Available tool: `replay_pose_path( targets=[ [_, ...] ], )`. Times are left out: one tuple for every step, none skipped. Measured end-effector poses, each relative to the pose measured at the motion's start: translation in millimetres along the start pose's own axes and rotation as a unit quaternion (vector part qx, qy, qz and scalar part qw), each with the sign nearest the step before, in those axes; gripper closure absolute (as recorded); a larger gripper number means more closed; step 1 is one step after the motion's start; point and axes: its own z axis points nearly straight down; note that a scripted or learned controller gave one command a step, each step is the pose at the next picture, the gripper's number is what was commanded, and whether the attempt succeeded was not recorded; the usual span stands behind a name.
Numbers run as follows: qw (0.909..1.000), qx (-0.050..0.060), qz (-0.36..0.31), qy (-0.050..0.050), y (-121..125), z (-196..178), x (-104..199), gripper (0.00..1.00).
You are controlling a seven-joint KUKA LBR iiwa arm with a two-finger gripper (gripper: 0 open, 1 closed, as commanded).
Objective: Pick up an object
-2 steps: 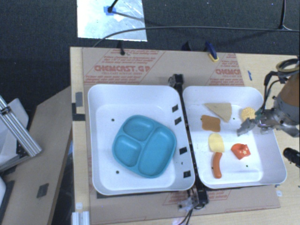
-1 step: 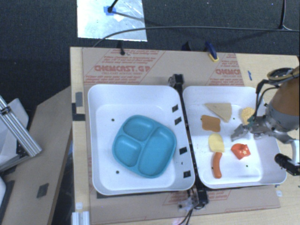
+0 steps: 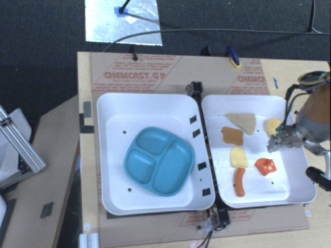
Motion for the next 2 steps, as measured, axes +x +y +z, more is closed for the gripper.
replay_pose_path(
  targets=[
    [1.0, 0.0, -0.001, 0.0, -3, -45, 3, 1.0],
    [1.0, -0.001, -0.001, 0.0, -4, -91, -3, 1.0]
  ],
)
